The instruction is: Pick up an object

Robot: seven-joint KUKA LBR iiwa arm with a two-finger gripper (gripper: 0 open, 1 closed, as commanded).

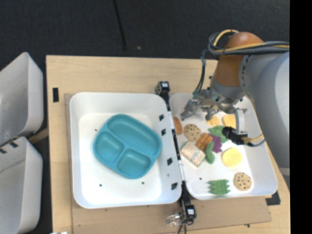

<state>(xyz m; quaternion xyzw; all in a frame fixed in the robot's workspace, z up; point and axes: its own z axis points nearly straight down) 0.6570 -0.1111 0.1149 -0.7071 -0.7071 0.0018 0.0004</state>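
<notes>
My hand [207, 110] sits over the right bin's [263, 179] far end; can't tell its opening, nothing visibly held. Nearest target: cookie [191, 131] just below it. I'd centre over it, clear the waffle [203, 141] alongside, then descend straight.

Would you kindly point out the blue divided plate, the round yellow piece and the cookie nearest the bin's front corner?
blue divided plate [127, 145]: camera view, central ridge between compartments.
round yellow piece [232, 156]: camera view, middle of its top.
cookie [242, 181]: camera view, centre of its face.
</notes>
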